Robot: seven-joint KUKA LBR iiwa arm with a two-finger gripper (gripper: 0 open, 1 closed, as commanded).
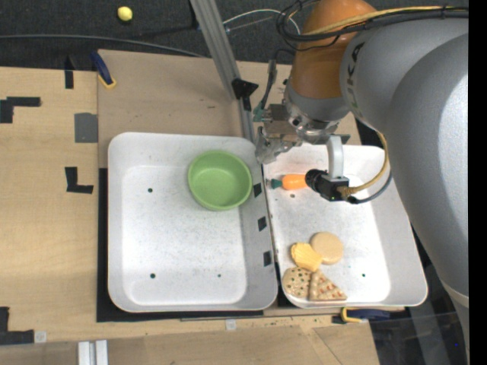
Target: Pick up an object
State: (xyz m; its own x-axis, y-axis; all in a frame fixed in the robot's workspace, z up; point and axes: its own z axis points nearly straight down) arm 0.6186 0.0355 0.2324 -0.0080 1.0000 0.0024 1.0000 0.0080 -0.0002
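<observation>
My gripper [265,144] hangs over the top end of the ridge between the two bins, below the orange band of the arm. A green bowl [220,179] stands upright in the left bin [137,226], just left of the gripper and below it. A small orange carrot-like piece [291,181] lies in the right bin [380,234], just right of the gripper and below it. Nothing is seen held by the gripper.
Near the front of the right bin lie a yellow piece [306,256], a round tan biscuit [328,246], a round cracker [297,282] and a pizza-like wedge [326,288]. A slanted metal pole [217,44] rises behind the bins. A black cable fitting [329,184] hangs beside the carrot.
</observation>
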